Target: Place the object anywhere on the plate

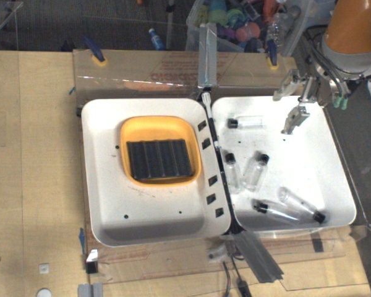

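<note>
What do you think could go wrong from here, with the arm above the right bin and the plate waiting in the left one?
1. The small clear plastic vials with black caps lie close together in the right white bin; the claw might nudge several or grab none.
2. They look smooth and round, so one could slip or roll away.
3. The orange square plate holds a ribbed black insert; a vial dropped there might roll off.

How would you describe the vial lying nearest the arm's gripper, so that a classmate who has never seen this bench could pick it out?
Start at the right bin, opposite the one with the yellow plate. Near its far edge lies a clear vial with its black cap pointing left. It lies alone, apart from the others clustered lower down.
</note>
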`<move>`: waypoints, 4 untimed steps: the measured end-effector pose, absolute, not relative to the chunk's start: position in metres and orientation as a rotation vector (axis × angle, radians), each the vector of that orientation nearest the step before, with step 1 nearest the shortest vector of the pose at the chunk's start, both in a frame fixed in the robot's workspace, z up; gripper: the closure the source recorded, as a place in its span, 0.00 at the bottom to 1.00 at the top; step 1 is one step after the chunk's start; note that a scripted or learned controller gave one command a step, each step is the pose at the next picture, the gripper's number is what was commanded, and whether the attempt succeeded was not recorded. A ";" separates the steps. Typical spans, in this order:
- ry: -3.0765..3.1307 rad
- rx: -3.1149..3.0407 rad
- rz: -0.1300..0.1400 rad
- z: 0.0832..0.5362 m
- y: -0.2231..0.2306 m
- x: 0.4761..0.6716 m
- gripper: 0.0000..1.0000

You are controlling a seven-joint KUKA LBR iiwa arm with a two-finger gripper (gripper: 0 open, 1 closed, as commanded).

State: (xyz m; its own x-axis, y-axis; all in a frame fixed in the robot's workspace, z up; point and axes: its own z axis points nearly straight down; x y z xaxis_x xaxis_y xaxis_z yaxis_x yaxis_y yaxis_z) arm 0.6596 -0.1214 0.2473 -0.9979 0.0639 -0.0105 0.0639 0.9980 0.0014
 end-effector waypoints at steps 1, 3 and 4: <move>3.111 -0.408 0.003 0.214 -0.132 0.657 0.00; 3.001 -0.889 -0.003 0.232 -0.215 0.669 0.00; 2.816 -1.377 0.001 0.217 -0.222 0.668 0.00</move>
